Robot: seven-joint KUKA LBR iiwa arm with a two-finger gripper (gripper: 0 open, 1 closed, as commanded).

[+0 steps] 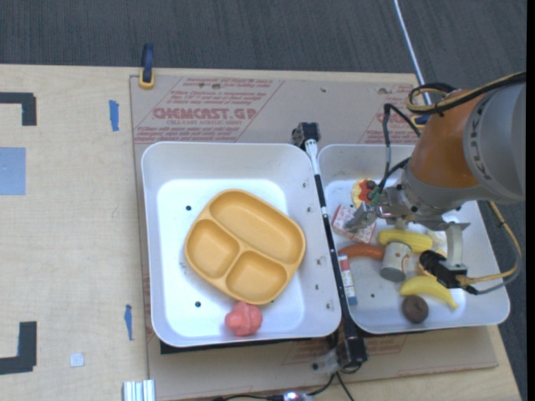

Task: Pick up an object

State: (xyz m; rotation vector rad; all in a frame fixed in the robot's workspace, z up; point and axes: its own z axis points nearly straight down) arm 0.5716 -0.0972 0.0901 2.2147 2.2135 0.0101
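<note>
The right bin [489, 307] holds a heap of small objects. A yellow banana [406, 241] lies above a small can [394, 262], and a second banana [431, 291] lies below it beside a brown ball [415, 308]. An orange carrot-like piece [359, 251] sits at the bin's left, under a red-and-white packet [343, 218]. A red and yellow toy [363, 192] lies further back. My gripper [369, 214] hangs low over the left part of this bin, right beside the packet and above the carrot-like piece. No object shows in its grasp.
The left bin [159, 224] carries a yellow three-part plate [244, 245] and a pink lump [243, 318] near its front wall. A marker [347, 286] lies along the divider between the bins. My grey arm with its orange band [443, 153] covers the right bin's back right.
</note>
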